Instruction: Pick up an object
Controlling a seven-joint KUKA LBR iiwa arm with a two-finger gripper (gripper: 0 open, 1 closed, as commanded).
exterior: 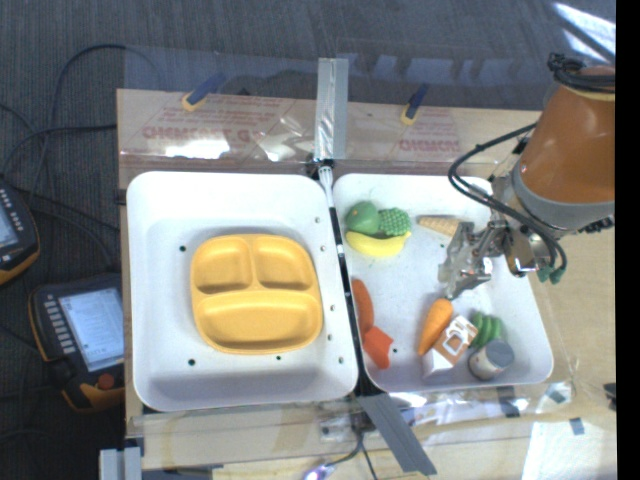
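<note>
**End effector poised over the carrot in the right bin**

Here, in the camera view, the landmark is the carrot, lying in the right bin. The end effector hangs just above it, probably lining up a grasp; how far it is opened I cannot tell, and nothing shows gripped in it. Up and left of the carrot sit one yellow-green toy and one cone; left of it, two orange-red pieces; right beside it, one small carton and one can. Far left, one yellow tray fills the left bin.
</note>
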